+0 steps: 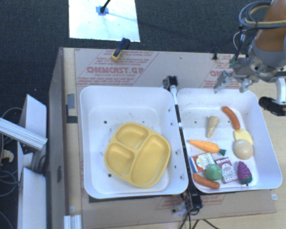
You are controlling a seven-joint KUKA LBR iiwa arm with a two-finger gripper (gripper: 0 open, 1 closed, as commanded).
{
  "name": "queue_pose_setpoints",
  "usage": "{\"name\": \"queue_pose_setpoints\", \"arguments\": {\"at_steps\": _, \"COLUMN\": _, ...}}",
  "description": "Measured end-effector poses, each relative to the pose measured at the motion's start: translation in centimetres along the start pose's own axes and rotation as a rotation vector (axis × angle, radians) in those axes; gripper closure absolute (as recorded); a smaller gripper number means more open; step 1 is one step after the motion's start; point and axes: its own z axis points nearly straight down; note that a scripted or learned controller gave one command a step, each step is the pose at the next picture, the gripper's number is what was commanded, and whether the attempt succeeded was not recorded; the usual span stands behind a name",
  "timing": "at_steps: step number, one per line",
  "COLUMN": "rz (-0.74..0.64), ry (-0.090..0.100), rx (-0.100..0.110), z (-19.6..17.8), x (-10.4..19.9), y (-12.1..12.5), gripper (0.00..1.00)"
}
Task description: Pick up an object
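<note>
The right bin (264,128) holds several toy foods: an orange sausage (231,117), a pale corn cone (212,125), a carrot (205,146), a yellow cheese wedge (243,136), a beige bun (243,150), purple grapes (244,172), a green ball (212,171) and a second orange piece (206,181). My gripper (232,85) hangs over the bin's far rim, above and behind the sausage. It is open, with its two fingers spread and nothing between them.
A yellow divided plate (137,154) lies in the left bin (93,128). Two small printed food boxes (200,162) sit among the toys at the right bin's front. A black divider clip (170,82) stands between the bins at the back.
</note>
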Motion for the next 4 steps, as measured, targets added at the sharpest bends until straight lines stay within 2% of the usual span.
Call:
{"name": "queue_pose_setpoints", "arguments": {"at_steps": 1, "rz": 0.002, "ry": -0.001, "rx": 0.002, "z": 14.8, "x": -3.3, "y": -2.4, "gripper": 0.0}}
{"name": "queue_pose_setpoints", "arguments": {"at_steps": 2, "rz": 0.002, "ry": 0.0, "rx": 0.001, "z": 14.8, "x": -1.3, "y": -5.0, "gripper": 0.0}}
{"name": "queue_pose_setpoints", "arguments": {"at_steps": 3, "rz": 0.001, "ry": 0.0, "rx": -0.001, "z": 13.8, "x": -1.4, "y": -4.9, "gripper": 1.0}}
{"name": "queue_pose_setpoints", "arguments": {"at_steps": 4, "rz": -0.001, "ry": 0.0, "rx": -0.003, "z": 6.7, "x": 3.4, "y": -4.0, "gripper": 1.0}}
